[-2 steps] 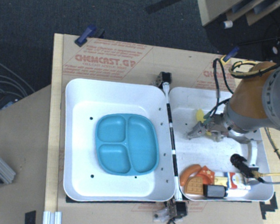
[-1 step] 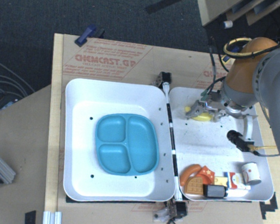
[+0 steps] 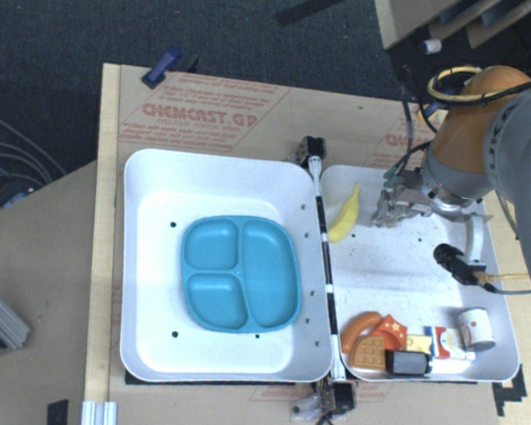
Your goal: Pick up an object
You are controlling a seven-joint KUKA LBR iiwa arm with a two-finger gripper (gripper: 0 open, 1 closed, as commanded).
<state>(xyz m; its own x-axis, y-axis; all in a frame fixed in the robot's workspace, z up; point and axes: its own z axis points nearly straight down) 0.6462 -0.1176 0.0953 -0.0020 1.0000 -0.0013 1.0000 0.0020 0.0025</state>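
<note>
We judge the pick not yet made: nothing is lifted, and every object lies on a bin floor. The claw (image 3: 393, 206) hangs low over the far end of the right bin (image 3: 428, 281), just beside the yellow banana (image 3: 343, 215), which lies against the divider between the bins. Whether the claw touches the floor or the banana we cannot tell, nor whether it is apart or together; we see nothing in it. Left to do: close on something and lift. A cluster of small items (image 3: 403, 344) sits at the near end, and the blue divided plate (image 3: 239, 273) lies in the left bin (image 3: 153, 204).
</note>
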